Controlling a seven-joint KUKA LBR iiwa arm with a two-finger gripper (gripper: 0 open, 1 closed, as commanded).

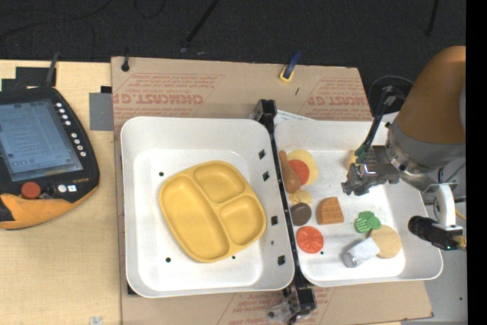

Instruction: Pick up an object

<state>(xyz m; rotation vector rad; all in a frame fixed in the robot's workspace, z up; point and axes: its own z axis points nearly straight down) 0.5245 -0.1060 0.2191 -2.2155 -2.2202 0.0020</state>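
Overhead, the hand (364,177) hangs over the right bin (426,270), nothing seen in its grip.

Nearest, along the right bin's front edge, lie a grey-white block (358,253) touching a tan disc (386,241), and a red tomato (310,240) toward the bin's front left corner. Behind them sit a green piece (367,223), a brown wedge (329,211) and a dark round piece (301,214) by the left wall. Farther back, near the left wall, a brown sausage shape (290,173) lies against a yellow disc with a red centre (300,168). The hand is at the bin's middle right, just behind the green piece; whether it is released or clenched I cannot tell. In the left bin (144,156) rests a yellow divided tray (211,209). On the counter's left edge sits a tablet pendant (42,156).
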